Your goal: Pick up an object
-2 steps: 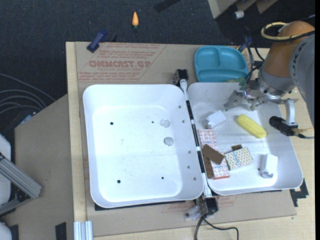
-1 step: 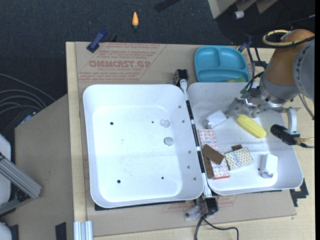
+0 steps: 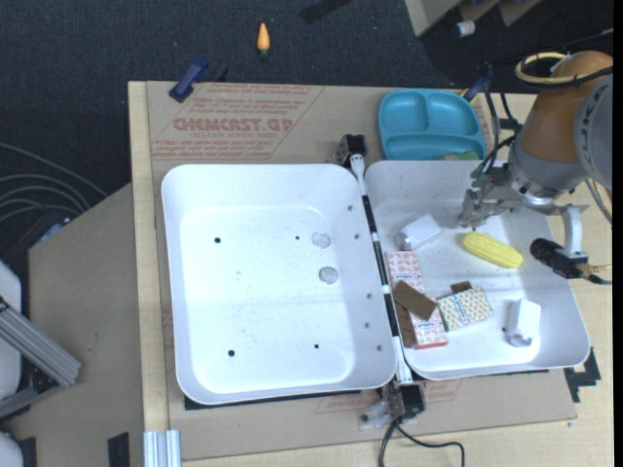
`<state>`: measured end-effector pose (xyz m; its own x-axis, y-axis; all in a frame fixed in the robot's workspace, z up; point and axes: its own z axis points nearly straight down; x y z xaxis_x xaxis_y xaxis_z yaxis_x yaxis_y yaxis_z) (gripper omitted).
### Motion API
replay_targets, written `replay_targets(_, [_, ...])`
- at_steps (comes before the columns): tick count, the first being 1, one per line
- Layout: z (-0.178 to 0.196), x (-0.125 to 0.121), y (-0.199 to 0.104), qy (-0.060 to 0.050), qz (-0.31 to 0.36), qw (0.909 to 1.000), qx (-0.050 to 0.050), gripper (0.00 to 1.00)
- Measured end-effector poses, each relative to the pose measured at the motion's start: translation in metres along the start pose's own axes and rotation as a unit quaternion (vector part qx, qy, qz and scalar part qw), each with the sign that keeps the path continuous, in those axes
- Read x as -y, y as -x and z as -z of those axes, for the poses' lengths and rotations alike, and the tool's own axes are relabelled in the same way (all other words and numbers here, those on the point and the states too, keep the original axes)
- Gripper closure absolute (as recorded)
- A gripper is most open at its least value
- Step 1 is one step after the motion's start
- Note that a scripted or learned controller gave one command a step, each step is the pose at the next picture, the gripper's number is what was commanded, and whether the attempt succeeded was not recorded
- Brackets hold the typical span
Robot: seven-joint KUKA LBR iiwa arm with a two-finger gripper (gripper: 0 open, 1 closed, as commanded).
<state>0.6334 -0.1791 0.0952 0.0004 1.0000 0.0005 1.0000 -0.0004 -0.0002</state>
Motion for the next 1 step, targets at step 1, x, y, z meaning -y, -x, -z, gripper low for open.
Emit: replay_targets(1, [-0.0002, 0.0001, 0.0, 0.0, 0.0, 1.0, 0.0, 0.0])
